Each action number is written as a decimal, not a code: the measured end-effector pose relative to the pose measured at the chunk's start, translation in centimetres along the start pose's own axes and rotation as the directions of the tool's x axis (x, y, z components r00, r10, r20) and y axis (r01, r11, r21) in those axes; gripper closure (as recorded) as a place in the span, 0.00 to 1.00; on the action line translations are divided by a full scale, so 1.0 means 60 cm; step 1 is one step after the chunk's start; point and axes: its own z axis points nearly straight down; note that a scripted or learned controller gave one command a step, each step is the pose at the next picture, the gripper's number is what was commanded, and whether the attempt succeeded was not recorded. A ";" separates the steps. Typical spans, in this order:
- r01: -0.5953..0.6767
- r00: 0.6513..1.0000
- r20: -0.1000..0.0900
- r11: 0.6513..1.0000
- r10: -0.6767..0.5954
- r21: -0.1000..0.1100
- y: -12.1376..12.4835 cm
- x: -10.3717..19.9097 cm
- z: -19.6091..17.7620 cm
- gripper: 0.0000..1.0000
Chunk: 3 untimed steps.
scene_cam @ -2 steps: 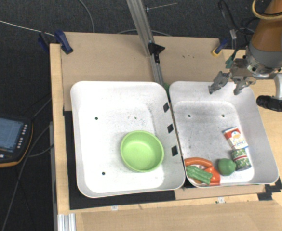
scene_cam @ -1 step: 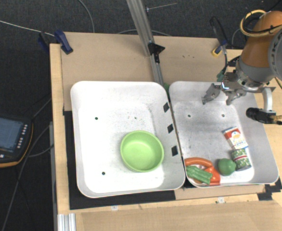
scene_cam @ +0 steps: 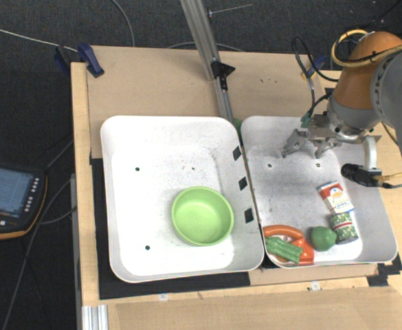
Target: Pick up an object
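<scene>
two shallow white bins sit side by side on the tan bench [scene_cam: 159,81], the left bin [scene_cam: 128,157] somewhat the bigger and the right bin [scene_cam: 283,184] touching it along a seam marked by small black clips. next in size is the grey arm [scene_cam: 393,81], entering from the right edge with its orange band [scene_cam: 362,67] curving above the wrist and thin cables looped around it. a slanted metal rail [scene_cam: 201,33] runs from the top of the view down to the seam between the bins. in the left bin a green bowl [scene_cam: 202,216] stands upright toward the near right corner, well apart from everything else. off the bench at the far left lies an orange-edged control pendant [scene_cam: 8,198] with a dark screen. the gripper [scene_cam: 309,143] hangs over the far part of the right bin, its fingers splayed wide with nothing between them, well apart from the objects. these lie in the near right corner of the right bin: an orange and green toy [scene_cam: 286,245] against the near wall, a red and white packet [scene_cam: 335,196] lying flat, a small dark green can [scene_cam: 344,227] just below the packet, and a round green ball [scene_cam: 322,238] touching the can and just beside the toy. a blue clamp [scene_cam: 89,59] grips the bench's far left corner.
</scene>
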 end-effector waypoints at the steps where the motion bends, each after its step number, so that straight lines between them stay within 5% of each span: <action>1: 0.000 1.000 0.001 1.000 0.000 -0.005 0.003 0.000 -0.022 1.00; 3: 0.000 1.000 0.002 1.000 0.000 -0.008 -0.006 -0.013 -0.189 1.00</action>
